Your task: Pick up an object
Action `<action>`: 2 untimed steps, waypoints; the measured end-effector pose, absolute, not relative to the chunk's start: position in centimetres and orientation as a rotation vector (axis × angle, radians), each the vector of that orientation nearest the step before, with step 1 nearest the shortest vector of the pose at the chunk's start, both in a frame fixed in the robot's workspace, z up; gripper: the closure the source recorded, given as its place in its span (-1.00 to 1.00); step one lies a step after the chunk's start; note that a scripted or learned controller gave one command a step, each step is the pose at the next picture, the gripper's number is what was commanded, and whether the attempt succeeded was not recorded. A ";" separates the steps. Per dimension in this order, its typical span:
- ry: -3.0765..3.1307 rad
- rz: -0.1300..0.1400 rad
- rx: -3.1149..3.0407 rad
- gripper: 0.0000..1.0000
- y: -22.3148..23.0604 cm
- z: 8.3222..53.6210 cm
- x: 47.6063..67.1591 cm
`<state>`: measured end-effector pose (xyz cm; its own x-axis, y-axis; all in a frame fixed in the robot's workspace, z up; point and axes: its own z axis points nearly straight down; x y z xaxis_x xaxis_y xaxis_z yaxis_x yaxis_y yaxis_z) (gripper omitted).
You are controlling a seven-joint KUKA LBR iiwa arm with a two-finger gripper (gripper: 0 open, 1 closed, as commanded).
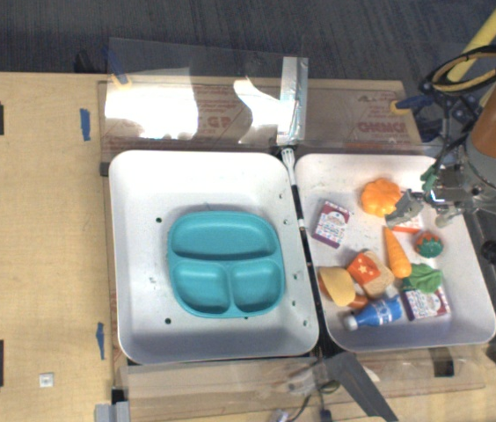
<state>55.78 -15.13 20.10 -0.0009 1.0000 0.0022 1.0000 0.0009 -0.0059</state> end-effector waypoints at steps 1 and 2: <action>-2.278 -0.001 -2.164 -1.00 -15.3 8.9 58.1; -2.272 0.002 -2.166 1.00 -15.4 9.7 58.0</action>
<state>58.01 -15.41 9.67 -0.0479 0.9989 0.0011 0.9988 0.0479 -0.0025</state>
